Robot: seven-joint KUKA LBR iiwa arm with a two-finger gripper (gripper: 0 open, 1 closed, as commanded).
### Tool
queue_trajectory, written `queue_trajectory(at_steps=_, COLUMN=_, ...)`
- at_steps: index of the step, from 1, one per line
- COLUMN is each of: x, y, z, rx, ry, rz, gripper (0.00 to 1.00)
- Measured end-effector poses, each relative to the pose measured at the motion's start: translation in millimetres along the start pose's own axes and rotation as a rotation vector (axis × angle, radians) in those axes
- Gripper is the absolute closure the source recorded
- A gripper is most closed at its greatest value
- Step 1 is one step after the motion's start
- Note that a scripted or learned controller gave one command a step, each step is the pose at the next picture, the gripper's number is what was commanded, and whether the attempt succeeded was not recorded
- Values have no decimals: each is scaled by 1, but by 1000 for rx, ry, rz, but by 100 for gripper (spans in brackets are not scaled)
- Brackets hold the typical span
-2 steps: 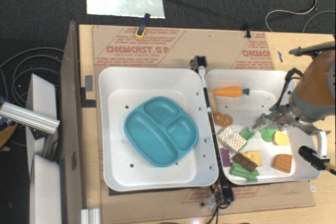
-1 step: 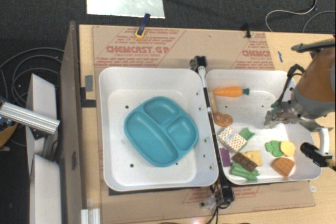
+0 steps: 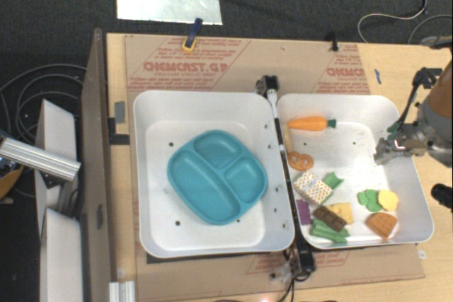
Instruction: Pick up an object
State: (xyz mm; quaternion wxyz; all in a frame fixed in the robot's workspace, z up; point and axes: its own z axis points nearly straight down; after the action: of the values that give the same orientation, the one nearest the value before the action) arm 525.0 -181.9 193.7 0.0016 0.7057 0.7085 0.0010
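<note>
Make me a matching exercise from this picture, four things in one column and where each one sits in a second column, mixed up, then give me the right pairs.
Things:
1. teal divided plate
2. toy carrot
3. gripper
4. pretzel

Places:
A. at the right bin's right rim
B. by the divider, below the carrot in the view
C. middle of the left bin
D. far end of the right bin

Pairs: 1-C, 2-D, 3-A, 4-B
</note>
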Motion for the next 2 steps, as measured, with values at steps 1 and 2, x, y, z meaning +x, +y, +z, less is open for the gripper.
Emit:
queue_trajectory(at_steps=1, x=-5, y=70, z=-64, rx=-9, ry=-4, rz=-3, gripper=100)
queue_trajectory(at_steps=2, x=14, y=121, z=-55, rx=-2, ry=0, rz=-4, gripper=100)
